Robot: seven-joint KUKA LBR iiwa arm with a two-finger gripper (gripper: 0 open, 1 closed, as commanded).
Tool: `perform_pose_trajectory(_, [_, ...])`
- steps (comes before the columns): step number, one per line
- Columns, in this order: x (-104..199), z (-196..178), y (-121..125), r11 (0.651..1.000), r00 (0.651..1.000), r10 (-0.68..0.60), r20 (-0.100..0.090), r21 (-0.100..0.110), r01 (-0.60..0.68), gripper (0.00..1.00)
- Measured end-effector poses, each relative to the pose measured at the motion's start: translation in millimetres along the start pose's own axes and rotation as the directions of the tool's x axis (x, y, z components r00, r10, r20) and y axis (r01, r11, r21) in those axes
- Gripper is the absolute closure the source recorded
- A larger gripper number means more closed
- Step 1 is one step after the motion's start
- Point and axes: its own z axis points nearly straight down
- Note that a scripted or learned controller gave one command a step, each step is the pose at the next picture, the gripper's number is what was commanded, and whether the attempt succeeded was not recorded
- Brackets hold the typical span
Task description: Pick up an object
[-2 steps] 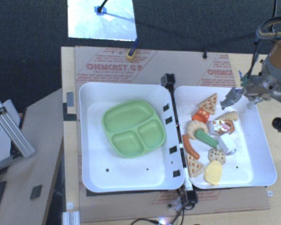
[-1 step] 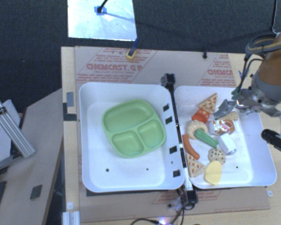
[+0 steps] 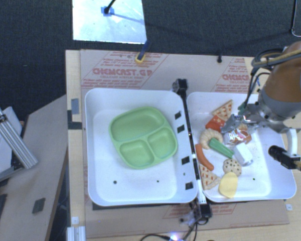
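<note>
Hand [image 3: 235, 129] over right bin [image 3: 278, 185] | among toy food [image 3: 221, 148]

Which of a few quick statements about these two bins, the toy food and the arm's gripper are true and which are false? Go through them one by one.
1. The green divided plate lies in the left bin. True.
2. The toy food sits in the left bin with the plate. False: the food pieces, such as the pizza slice and the hot dog, lie in the right bin.
3. The gripper is above the right bin, over the pile of food. True.
4. The plate's compartments hold cookies. False: the compartments hold nothing; a cookie lies in the right bin.
5. The yellow piece lies near the right bin's front edge. True.
</note>
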Motion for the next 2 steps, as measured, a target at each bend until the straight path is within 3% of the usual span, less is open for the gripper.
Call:
perform_pose_trajectory(1, [-10, 53, -1, 1.0, 1.0, 0.001, 0.0, -0.001, -0.001, 0.0])
perform_pose_trajectory(2, [-13, 65, 5, 1.0, 1.0, 0.001, 0.009, -0.025, -0.001, 0.0])
